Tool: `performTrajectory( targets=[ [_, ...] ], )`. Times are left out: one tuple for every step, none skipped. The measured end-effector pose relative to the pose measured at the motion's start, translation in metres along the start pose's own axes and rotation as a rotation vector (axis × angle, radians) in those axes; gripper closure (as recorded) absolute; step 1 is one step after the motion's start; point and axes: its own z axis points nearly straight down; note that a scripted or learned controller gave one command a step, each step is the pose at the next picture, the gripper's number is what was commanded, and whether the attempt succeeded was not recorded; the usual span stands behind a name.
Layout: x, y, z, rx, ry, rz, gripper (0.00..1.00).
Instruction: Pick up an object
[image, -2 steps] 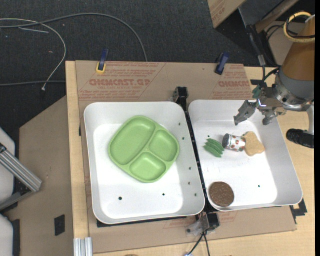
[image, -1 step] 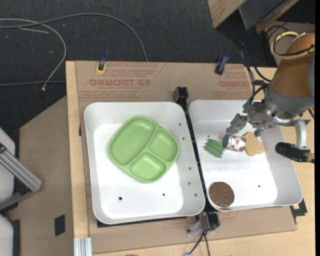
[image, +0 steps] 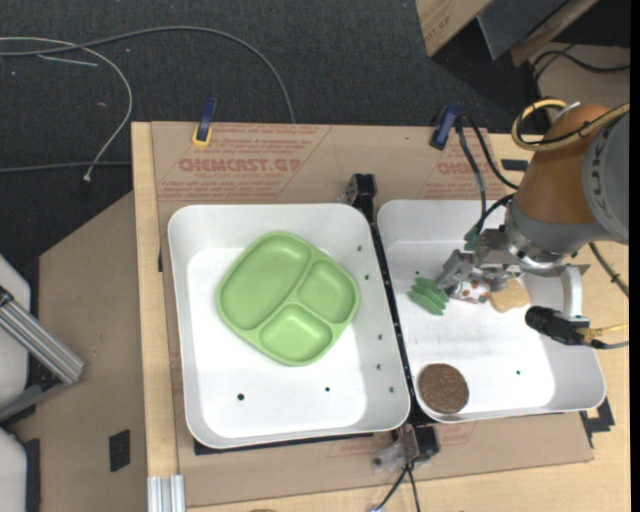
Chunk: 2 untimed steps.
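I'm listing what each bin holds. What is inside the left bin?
The left bin holds one green divided plate with three compartments, lying flat near the middle. Whatever lies beneath the plate is covered. The rest of the floor shows bare white with a few small dark dots.

Left bin (image: 200, 400): holds a green divided plate (image: 288, 297), lying flat near its middle.
Right bin (image: 560, 385): holds a small green toy (image: 429, 296), a tan block (image: 509, 296) and a brown round disc (image: 442, 387) at the near edge.
Arm (image: 565, 185): reaches in from the right over the right bin.
Gripper (image: 472, 280): low over the bin floor, between the green toy and the tan block.
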Motion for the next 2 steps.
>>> performTrajectory(
  targets=[
    [0.0,0.002,-0.015,-0.008,-0.002,0.0,1.0],
    [0.004,-0.007,-0.067,-0.012,-0.003,-0.001,1.0]
  ],
)
